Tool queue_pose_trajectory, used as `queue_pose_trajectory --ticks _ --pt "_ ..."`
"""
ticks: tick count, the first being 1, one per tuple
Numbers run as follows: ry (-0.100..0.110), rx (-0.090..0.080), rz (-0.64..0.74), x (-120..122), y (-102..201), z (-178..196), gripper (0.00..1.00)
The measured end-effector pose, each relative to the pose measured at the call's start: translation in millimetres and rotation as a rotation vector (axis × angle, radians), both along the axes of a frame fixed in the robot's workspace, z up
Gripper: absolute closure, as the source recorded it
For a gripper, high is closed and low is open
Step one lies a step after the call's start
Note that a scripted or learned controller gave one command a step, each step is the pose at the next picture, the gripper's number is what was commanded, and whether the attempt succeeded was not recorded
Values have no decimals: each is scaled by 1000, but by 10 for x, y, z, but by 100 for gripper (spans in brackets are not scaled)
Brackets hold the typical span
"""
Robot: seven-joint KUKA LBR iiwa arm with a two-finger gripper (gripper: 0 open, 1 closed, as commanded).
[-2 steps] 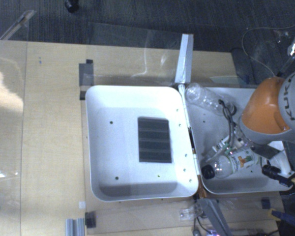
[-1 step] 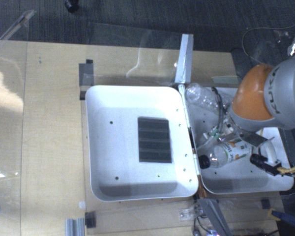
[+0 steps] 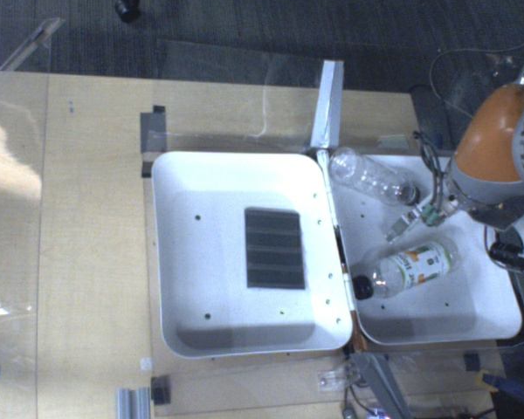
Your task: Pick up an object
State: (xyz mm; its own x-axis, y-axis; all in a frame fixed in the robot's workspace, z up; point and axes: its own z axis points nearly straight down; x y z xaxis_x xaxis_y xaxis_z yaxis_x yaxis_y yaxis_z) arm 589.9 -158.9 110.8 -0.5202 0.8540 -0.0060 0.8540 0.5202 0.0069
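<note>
A clear plastic bottle (image 3: 369, 175) lies at the back left of the right bin (image 3: 472, 321). A second clear bottle (image 3: 410, 269) with a white and green label and a black cap lies across the middle of that bin. My gripper (image 3: 403, 225) hangs between the two bottles, just above the labelled one and just in front of the other's neck. Nothing shows in its grasp. A dark ribbed rectangular block (image 3: 275, 248) lies flat in the middle of the left bin (image 3: 183, 199).
The arm with its orange band (image 3: 498, 138) reaches in over the right bin's back right corner, with cables trailing beside it. A metal bar (image 3: 327, 103) stands behind the seam between the bins. Wooden bench lies to the left.
</note>
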Motion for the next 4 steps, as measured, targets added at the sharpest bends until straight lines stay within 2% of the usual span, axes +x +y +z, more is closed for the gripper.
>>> queue_pose_trajectory --ticks 1,2,3,4 --pt "-3 -1 34 -372 -135 -214 0" --pt "-6 4 -56 -467 634 -210 0" --pt "-4 0 -45 -35 259 -215 0" --pt "-13 -1 -38 -6 280 -87 100"
